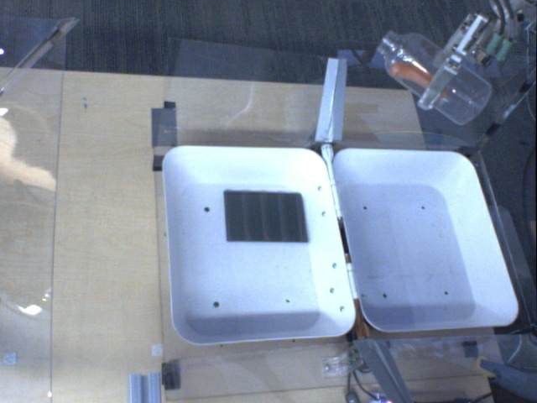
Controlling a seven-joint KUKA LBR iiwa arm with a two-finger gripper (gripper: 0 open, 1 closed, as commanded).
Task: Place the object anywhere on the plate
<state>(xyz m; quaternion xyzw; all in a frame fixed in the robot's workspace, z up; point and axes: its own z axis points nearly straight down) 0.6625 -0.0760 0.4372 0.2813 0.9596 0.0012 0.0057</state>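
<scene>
A dark grey rectangular plate (pixel 265 217) lies flat on the floor of the left white bin (pixel 186 250), a little behind its middle. At the upper right, beyond the back rim of the right bin (pixel 419 250), my gripper (pixel 449 64) hangs high and is shut on a clear plastic bottle (pixel 409 65) with an orange patch inside. The bottle lies tilted, its neck pointing up and left and its wide base down and right. It hangs well to the right of the plate and behind it.
A grey metal bar (pixel 330 107) runs back from where the two bins meet. A clear panel (pixel 33 225) covers the wooden bench on the left. Cables and clamps (pixel 369 376) sit at the front edge below the bins.
</scene>
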